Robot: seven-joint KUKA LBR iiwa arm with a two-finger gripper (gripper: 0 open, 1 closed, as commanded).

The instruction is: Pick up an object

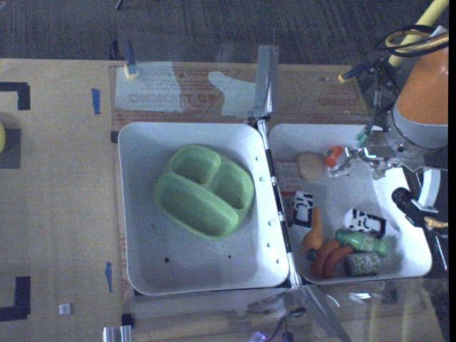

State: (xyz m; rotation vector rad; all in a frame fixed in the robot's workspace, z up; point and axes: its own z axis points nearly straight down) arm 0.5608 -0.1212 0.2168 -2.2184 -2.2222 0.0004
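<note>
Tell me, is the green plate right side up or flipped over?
Right side up. The green plate lies in the left bin with its three hollow sections facing up, their raised dividers showing.

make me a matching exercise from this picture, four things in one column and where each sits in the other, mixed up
Things:
1. green tray
2. tan lump
3. carrot
4. green bottle

Places:
A. right bin, near its front right corner
B. left bin, about its middle
C. right bin, by the divider, ahead of a black and white item
D. right bin, far left part, beside an orange piece

Pairs: 1-B, 2-D, 3-C, 4-A
</note>
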